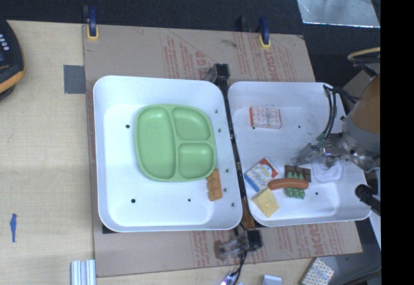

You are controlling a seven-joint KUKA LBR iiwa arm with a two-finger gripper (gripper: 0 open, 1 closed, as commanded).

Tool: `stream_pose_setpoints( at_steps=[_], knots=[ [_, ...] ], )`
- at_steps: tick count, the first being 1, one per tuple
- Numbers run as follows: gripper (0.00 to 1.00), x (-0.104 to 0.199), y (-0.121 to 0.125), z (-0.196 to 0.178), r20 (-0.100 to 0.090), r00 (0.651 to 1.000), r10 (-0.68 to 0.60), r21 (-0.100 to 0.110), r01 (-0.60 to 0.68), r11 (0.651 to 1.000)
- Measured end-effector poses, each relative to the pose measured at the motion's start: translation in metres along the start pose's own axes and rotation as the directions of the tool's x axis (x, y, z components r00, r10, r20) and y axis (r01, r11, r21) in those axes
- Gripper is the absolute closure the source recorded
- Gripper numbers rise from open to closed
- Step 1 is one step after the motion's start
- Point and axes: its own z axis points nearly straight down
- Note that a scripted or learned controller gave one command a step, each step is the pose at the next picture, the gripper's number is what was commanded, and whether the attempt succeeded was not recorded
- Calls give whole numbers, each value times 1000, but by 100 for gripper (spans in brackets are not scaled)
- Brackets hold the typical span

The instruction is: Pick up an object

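The right bin [284, 99] holds several small items. A white and orange packet [265, 117] lies near its back. A blue, red and white packet [260, 174], a sausage [288, 183] across a brown and green piece [297, 192], and a yellow wedge [265, 202] cluster near its front. My gripper [323, 158] is low over the right side of this bin, just right of the sausage, with the arm [362, 125] behind it. Nothing shows held in it.
The left bin [113, 148] carries a green divided plate [174, 142] and a small orange piece [214, 185] by its right wall. Clamps [92, 22] hold the cardboard sheet at the back. A black and yellow device [8, 57] sits at the far left.
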Motion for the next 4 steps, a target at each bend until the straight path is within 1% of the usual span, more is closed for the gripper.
stream_pose_setpoints(
  at_steps=[1, 2, 3, 4],
  knots=[
    [0, 92, 36, -169, 4, 1000, -16, -21, 16, 1000],
    [0, 117, 56, -37, 1, 1000, -10, 5, 10, 1000],
    [0, 82, 133, -1, 2, 1000, -9, -8, 9, 1000],
    [0, 118, 130, -1, 2, 1000, -9, -3, 9, 1000]
  ],
)
